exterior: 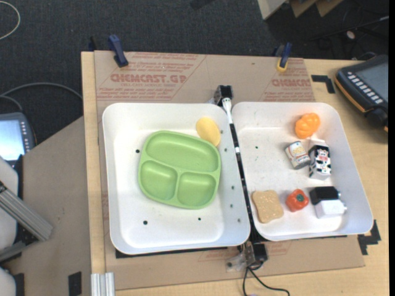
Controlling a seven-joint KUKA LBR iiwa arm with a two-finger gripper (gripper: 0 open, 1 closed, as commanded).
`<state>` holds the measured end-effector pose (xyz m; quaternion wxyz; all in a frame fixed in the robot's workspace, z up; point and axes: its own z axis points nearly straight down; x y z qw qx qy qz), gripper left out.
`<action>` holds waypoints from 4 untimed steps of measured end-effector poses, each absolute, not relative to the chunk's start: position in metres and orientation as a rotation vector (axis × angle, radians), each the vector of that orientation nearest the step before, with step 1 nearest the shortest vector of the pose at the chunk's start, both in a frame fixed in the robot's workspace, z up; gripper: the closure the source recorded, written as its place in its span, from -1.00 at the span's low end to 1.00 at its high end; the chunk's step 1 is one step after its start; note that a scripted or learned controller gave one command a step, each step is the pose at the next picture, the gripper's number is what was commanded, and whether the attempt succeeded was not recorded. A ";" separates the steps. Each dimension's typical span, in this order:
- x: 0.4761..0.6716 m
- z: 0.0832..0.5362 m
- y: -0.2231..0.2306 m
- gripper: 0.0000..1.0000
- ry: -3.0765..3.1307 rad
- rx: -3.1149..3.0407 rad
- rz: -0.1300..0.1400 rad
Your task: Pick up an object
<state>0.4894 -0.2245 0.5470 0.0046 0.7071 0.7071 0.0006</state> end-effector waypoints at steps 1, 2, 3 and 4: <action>0.485 0.374 -0.194 1.00 2.233 2.231 -0.010; 0.552 0.544 -0.175 1.00 2.212 2.202 0.014; 0.530 0.364 -0.156 1.00 2.231 2.233 -0.013; 0.549 0.546 -0.216 1.00 2.201 2.209 0.011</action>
